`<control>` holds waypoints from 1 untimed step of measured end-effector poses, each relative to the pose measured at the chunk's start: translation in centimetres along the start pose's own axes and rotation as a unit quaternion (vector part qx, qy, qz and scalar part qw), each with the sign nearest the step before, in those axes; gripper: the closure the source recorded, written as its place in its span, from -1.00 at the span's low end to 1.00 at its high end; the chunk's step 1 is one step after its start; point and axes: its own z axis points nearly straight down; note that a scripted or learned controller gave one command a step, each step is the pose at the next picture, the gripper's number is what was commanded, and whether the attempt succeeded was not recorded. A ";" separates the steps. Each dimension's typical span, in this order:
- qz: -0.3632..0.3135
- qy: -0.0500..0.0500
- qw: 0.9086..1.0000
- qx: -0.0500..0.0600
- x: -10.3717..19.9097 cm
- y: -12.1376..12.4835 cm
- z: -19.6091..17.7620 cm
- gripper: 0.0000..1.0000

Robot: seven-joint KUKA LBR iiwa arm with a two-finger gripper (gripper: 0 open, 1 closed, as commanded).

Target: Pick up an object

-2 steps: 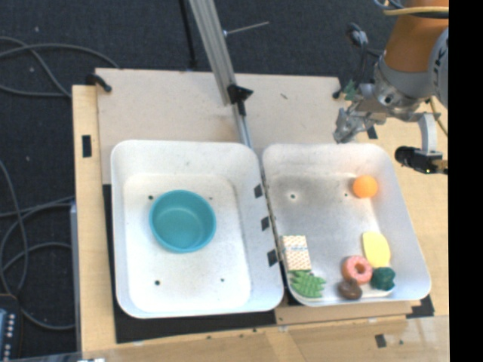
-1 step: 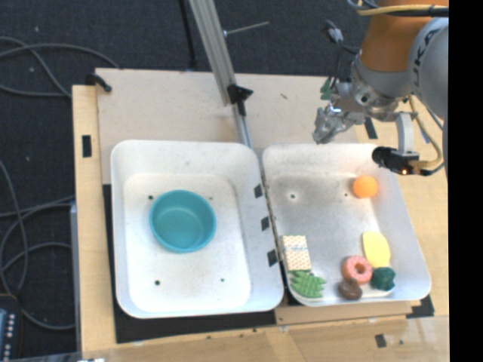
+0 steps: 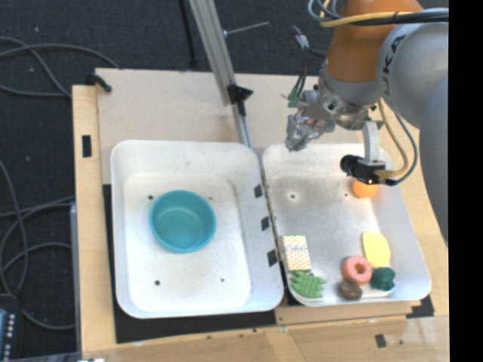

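Note:
My gripper [image 3: 299,138] hangs over the far left corner of the right bin [image 3: 332,202], and nothing shows between its fingers. An orange ball [image 3: 365,188] lies by the bin's far right wall, partly hidden by a black part of the arm. Along the near edge sit a checkered wafer block [image 3: 296,253], a green leafy piece [image 3: 308,283], a pink donut [image 3: 356,268], a brown donut [image 3: 350,289], a yellow piece [image 3: 376,248] and a dark green piece [image 3: 383,278]. All lie well away from the gripper.
The left bin [image 3: 136,277] holds a teal bowl [image 3: 182,220]. A slanted metal rail [image 3: 219,51] with a black clamp runs down to the gap between the bins. Cables lie on the dark floor to the left.

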 end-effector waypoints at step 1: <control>0.000 0.001 1.000 -0.001 5.5 0.1 -0.7 1.00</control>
